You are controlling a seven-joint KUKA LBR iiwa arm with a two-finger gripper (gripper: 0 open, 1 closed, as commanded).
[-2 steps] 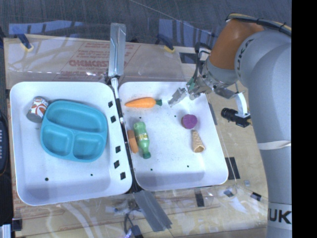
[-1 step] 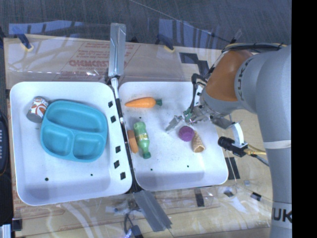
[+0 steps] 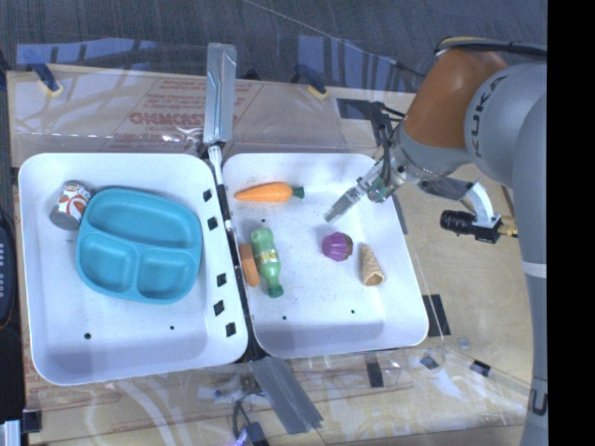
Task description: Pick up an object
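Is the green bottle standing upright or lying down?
Lying down. The green bottle shows its full length flat on the right bin's floor, beside an orange piece.

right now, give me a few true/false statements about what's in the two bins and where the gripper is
1. The blue tray lies in the left bin. True.
2. The carrot lies in the left bin. False: it lies in the right bin.
3. The gripper holds the purple object. False: it is above the right bin, apart from it.
4. The green bottle lies near the right bin's left wall. True.
5. The cone lies beside the purple object. True.
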